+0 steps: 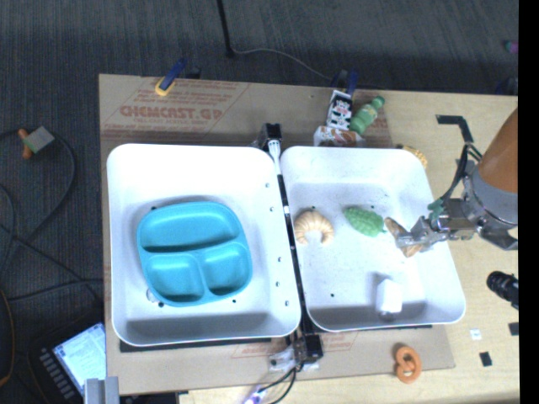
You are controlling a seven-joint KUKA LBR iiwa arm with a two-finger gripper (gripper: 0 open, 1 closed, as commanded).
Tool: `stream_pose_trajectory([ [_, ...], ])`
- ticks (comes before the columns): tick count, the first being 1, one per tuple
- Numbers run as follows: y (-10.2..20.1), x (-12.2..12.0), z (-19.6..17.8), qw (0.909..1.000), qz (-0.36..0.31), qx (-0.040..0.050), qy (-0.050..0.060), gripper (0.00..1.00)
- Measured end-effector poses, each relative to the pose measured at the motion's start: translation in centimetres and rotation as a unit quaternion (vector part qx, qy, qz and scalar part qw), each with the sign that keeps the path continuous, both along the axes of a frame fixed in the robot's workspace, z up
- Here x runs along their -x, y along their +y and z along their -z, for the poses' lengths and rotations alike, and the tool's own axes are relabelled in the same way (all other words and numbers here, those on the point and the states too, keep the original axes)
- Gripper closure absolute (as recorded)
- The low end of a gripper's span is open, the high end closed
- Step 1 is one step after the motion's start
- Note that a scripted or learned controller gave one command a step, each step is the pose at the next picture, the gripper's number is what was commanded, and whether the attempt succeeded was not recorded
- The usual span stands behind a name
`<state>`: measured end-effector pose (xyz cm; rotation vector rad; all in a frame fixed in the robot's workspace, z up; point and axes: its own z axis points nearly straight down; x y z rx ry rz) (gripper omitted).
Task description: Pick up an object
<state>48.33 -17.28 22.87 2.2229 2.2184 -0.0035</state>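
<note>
Cardboard [210, 112] reads "CHEMCAST GP"; jaws [410, 241], grip state unclear, sit over the right bin [337, 165].

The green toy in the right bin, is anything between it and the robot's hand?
Yes: a small brownish object lies right of the green toy, between it and the hand. It sits at the hand's tip, so the straight path is not free.

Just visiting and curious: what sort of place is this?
Probably a robotics lab: a robot arm reaches over two white bins on a bench, with cables trailing over grey carpet.
</note>
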Motion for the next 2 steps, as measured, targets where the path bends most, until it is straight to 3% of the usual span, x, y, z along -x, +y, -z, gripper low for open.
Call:
stream_pose_trajectory([
  [1,4.6,-0.1,-3.2,1.0000,-0.002,-0.0009,-0.001,1.00],
  [2,11.9,-0.9,-4.5,1.0000,-0.002,-0.0011,-0.001,1.00],
])
